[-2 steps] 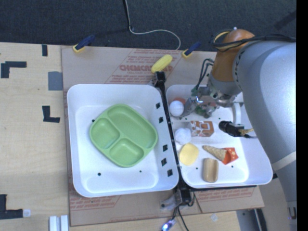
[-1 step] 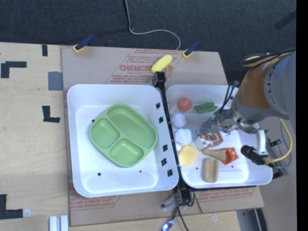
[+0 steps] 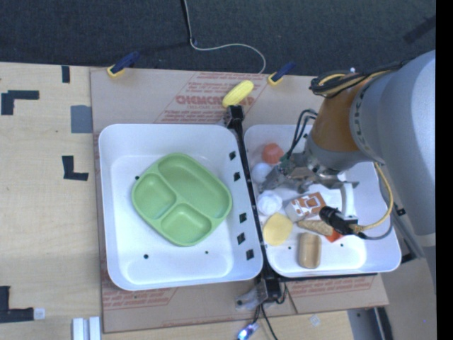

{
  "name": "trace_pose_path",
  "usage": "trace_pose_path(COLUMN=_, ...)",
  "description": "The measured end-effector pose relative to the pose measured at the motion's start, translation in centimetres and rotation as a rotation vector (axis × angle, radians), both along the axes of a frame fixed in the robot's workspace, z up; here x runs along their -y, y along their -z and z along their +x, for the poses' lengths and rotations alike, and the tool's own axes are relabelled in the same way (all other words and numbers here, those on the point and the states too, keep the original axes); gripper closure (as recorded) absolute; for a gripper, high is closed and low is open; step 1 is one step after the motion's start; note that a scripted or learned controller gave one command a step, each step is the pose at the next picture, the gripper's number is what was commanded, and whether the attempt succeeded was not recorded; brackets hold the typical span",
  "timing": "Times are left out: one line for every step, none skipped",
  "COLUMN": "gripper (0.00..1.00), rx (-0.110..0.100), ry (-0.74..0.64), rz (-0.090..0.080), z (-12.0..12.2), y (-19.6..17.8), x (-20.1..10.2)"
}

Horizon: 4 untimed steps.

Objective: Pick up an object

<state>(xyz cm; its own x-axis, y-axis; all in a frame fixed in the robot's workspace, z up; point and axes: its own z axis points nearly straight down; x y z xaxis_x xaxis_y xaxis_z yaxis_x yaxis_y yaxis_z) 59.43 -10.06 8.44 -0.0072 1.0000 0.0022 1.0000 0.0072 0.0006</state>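
- Claw (image 3: pixel 283 178): low in the right bin (image 3: pixel 375 261), over the white ball (image 3: pixel 270 203); whether it is apart or together, you cannot tell.
- Neighbours: yellow piece (image 3: pixel 277 229), brown block (image 3: pixel 308 250), close by.
- Advice: centre on one item before you close.

A green divided plate (image 3: pixel 182 198) lies in the left bin (image 3: pixel 120 147). In the right bin (image 3: pixel 375 257), the gripper (image 3: pixel 283 176) sits low among small items: an orange ball (image 3: pixel 272 151) at its twelve o'clock, a yellow piece (image 3: pixel 277 229) at six, a tan block (image 3: pixel 308 251) at five.
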Motion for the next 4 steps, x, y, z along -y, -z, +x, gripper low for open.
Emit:
trace_pose_path(gripper=0.0, rx=-0.002, ry=0.008, rz=-0.002, z=-7.3, y=-0.1, x=0.1)
trace_pose_path(gripper=0.0, rx=0.005, ry=0.0, rz=0.001, z=-11.0, y=-10.4, x=-8.1)
trace_pose_path(gripper=0.0, rx=0.016, ry=0.002, rz=0.0, z=-10.8, y=-27.1, x=-10.7)
trace_pose_path(gripper=1.0, rx=-0.003, ry=0.004, rz=-0.004, z=-11.1, y=-27.2, x=-10.6)
